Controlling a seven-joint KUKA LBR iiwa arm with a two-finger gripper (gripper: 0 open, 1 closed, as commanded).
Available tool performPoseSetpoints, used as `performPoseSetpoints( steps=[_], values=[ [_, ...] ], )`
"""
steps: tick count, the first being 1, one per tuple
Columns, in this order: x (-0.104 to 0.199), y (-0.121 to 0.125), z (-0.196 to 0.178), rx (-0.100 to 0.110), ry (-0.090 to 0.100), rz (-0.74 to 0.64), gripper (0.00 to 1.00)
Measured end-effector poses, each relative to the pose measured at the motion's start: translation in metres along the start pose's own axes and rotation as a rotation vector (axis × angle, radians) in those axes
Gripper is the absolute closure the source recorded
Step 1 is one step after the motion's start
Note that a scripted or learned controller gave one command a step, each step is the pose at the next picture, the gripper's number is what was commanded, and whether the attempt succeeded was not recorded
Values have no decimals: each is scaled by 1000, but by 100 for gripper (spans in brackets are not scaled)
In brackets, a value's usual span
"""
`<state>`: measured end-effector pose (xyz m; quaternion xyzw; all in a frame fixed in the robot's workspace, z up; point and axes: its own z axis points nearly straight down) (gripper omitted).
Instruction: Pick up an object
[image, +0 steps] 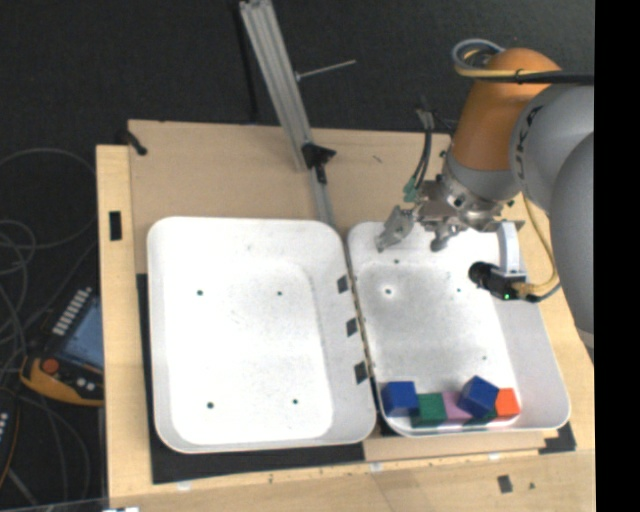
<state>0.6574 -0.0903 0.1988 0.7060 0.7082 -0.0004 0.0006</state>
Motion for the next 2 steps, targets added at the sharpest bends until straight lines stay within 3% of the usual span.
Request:
performPoseSetpoints(
  steps=[1, 2],
  values=[
    [-17, -58, 37, 7, 0, 6, 0],
    [-88, -83, -41, -8, -6, 9, 0]
  ],
)
